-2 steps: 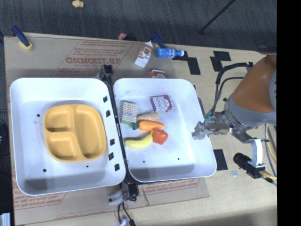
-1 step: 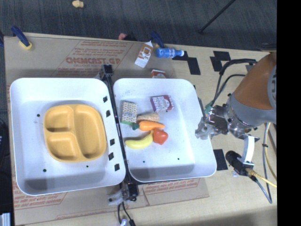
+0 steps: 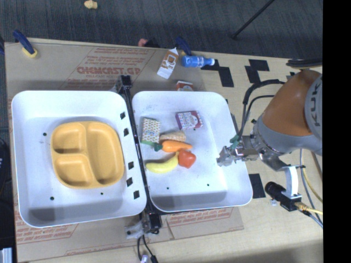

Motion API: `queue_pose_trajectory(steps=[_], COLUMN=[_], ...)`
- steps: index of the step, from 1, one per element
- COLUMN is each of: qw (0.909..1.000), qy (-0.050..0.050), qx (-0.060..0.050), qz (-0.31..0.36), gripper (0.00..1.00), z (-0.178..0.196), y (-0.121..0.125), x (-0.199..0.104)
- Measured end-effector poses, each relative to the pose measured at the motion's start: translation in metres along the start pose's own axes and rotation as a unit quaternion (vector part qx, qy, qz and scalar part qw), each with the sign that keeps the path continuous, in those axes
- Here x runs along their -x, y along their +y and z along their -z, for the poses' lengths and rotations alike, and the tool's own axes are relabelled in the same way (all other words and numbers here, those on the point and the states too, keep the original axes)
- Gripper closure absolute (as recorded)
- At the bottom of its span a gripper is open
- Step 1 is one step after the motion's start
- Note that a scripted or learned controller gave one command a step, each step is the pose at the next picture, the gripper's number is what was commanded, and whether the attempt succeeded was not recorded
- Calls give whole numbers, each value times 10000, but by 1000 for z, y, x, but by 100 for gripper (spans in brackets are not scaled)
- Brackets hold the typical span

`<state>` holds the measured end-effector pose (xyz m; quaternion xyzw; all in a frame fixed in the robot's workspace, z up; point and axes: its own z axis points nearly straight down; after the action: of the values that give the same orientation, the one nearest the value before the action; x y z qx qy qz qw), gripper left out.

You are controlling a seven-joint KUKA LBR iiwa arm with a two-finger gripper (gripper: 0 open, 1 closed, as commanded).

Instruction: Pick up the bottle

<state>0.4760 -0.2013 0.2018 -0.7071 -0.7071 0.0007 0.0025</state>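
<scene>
The blue bottle [image 3: 196,62] lies on its side on the bench beyond the far rim of the right bin [image 3: 219,193], well apart from the gripper [image 3: 226,156]. The gripper hangs low over that bin's right edge with nothing between its fingers; the jaws look narrowly parted, though the view is too blurred to be sure.

Red print on cardboard, letters on the arm

The cardboard sheet [image 3: 104,64] under the bins bears red block lettering near its far edge, reading roughly "CHEMCAST GP", with smaller red lines around it too blurred to read. The arm's orange band [image 3: 293,106] shows dark letters "KU" at the frame's right side. Print on the small packets is too small to make out.
</scene>
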Motion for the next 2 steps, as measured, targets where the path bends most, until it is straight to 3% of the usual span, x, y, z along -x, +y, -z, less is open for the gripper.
queue_pose_trajectory(steps=[1, 2], qw=[9910, 9954], qy=[-16, -10], qx=[16, 16], qz=[1338, -960], gripper=[100, 100], z=[11, 42], y=[0, 0], x=[10, 10])
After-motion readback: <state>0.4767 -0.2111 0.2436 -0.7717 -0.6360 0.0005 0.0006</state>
